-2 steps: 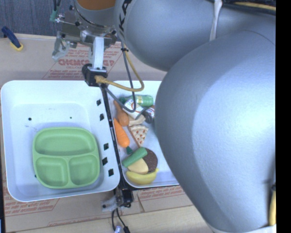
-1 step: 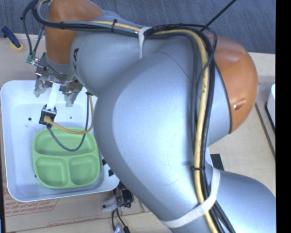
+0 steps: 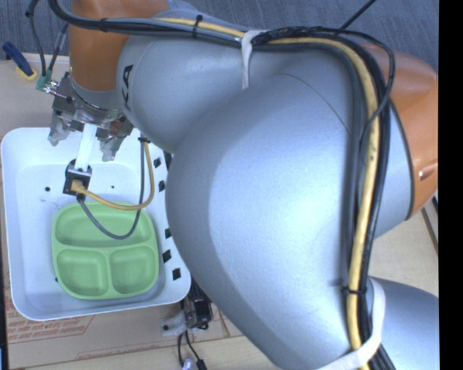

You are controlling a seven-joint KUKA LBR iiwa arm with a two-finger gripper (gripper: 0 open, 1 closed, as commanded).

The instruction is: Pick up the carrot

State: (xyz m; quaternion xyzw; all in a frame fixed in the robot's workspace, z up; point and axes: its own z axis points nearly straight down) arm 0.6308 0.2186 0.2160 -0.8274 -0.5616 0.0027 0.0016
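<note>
The carrot's look, pose and resting place cannot be told here. The grey arm (image 3: 278, 191) is blocking the centre and right of the frame and is overlapping the right edge of the white bin (image 3: 15, 206) at the lower left, so whatever is lying beneath it is hidden.

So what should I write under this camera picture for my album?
A big grey robot arm reaches over a white bin, its hand above a green divided tray.
</note>
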